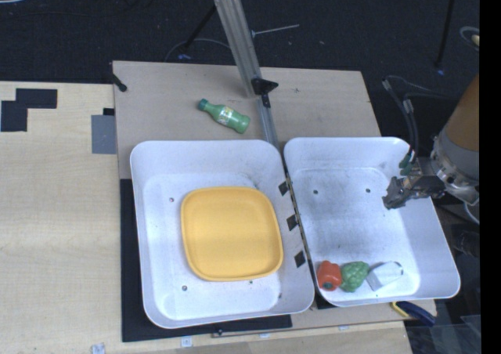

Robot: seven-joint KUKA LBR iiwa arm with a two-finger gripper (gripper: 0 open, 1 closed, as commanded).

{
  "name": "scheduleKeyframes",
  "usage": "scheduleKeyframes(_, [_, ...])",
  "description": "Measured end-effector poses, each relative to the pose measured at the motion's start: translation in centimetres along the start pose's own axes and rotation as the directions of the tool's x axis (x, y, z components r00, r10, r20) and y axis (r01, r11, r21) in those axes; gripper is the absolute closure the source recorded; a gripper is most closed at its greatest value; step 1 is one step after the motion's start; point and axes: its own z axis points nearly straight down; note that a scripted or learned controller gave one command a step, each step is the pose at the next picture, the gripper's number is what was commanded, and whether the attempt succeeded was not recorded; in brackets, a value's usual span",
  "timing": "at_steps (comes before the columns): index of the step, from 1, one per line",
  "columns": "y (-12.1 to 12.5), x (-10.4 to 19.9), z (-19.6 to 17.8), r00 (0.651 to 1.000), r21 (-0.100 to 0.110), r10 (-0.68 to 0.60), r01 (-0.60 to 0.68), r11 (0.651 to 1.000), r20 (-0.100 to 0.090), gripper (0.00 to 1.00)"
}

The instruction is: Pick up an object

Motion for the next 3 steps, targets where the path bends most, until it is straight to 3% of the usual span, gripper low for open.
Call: scheduleKeyframes(3, [4.4,14.3,1.3,1.0,0.001,0.001,-0.001,1.0,0.0,1.0])
